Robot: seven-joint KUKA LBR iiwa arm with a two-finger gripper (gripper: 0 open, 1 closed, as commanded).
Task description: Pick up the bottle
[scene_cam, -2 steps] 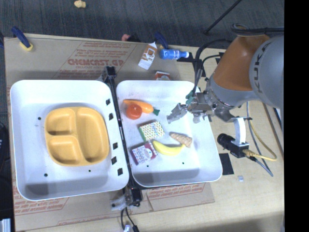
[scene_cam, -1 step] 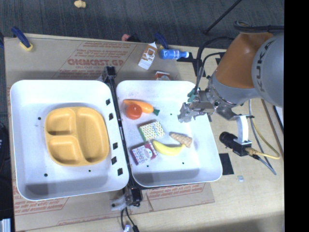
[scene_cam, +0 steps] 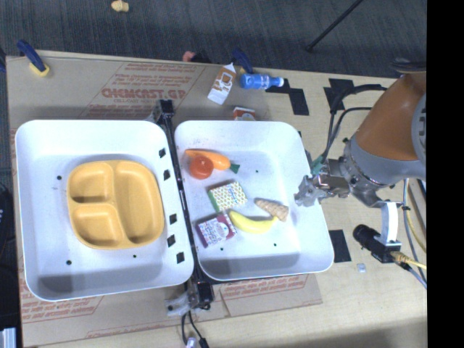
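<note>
Bottle (scene_cam: 255, 82) is the blue one lying on its side on the bench, outside the bins, just behind the right bin's (scene_cam: 312, 249) back edge and next to a small carton (scene_cam: 222, 83). My gripper (scene_cam: 307, 193) hangs over that bin's right rim, well apart from it, and honestly I can't tell if it's released or clenched from here. So I'd call this the approach stage. Next move probably needs a swing back past the rim, then lining up across the bottle's body.
</note>
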